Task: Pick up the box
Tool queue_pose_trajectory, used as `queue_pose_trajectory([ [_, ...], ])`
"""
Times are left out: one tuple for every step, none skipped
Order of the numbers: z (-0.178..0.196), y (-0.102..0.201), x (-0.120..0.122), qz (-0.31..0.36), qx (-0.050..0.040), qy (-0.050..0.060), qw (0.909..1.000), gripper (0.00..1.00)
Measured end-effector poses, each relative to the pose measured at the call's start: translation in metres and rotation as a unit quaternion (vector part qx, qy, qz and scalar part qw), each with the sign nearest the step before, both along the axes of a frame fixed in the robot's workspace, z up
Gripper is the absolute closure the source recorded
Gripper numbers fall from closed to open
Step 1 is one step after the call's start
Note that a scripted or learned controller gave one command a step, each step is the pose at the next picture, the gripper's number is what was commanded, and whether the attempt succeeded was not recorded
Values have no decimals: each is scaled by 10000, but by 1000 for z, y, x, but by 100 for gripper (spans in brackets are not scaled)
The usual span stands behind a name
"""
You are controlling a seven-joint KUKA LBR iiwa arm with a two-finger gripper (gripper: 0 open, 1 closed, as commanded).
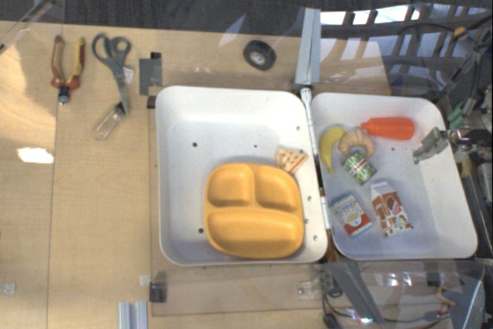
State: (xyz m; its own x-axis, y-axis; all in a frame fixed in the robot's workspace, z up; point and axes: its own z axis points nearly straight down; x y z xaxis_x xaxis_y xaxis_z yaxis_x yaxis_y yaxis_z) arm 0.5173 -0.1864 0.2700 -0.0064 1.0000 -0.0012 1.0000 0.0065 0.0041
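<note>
Two white bins (177, 166) sit on a tan wooden bench (77, 204). The left one holds a yellow-orange divided tray (253, 209) and a tan waffle-patterned piece (291, 160). The right one holds a yellow banana (330, 146), an orange carrot (387, 128), a green-and-white can (358, 166) and two red-and-white printed boxes (390, 213).

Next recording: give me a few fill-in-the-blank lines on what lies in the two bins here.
1. The yellow tray lies in the ___ bin.
2. The banana lies in the ___ bin.
3. The carrot is coloured ___.
4. The gripper is over the right bin, nearest its ___ edge.

Missing words: left; right; orange; right
</note>
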Motion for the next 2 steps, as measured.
queue_pose_trajectory([
  [-133,29,34,310,5,10,9995,0],
  [-181,59,81,615,-9,-46,9981,0],
])
